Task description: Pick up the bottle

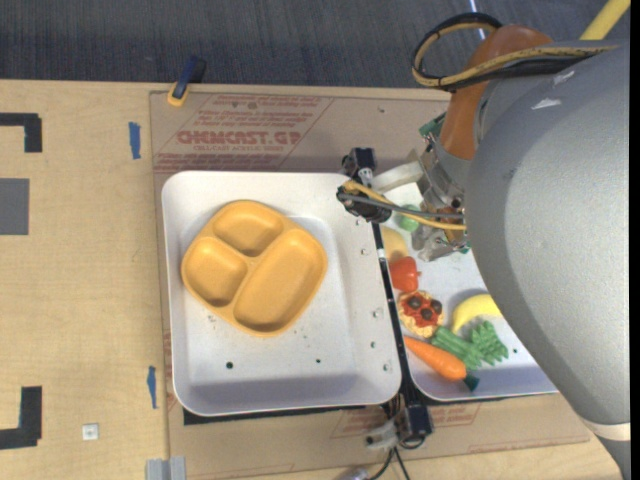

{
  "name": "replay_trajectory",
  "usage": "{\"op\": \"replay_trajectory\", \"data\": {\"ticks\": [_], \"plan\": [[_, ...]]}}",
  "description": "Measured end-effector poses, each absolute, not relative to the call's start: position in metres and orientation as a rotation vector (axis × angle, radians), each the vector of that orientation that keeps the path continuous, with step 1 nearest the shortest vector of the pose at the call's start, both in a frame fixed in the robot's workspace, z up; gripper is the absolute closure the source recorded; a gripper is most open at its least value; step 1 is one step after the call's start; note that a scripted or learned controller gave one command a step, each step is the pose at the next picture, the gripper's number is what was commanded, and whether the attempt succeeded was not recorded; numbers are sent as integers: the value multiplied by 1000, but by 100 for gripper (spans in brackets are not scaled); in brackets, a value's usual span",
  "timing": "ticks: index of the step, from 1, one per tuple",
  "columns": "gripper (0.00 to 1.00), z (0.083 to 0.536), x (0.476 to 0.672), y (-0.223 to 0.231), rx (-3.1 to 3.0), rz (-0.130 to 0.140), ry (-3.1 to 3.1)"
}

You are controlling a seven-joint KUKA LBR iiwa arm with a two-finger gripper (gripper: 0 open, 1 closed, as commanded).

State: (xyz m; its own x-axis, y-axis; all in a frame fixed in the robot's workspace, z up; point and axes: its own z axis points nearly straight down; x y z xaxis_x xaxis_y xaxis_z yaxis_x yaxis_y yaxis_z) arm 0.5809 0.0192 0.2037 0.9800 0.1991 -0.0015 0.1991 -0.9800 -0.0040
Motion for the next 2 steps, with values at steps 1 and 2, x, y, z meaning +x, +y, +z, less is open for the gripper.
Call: {"op": "replay_trajectory", "data": {"ticks": [1, 2], "plan": [[100, 184, 517, 55, -3065, 8, -674], [100, 184, 479, -17, -3079, 6, -608]]}}
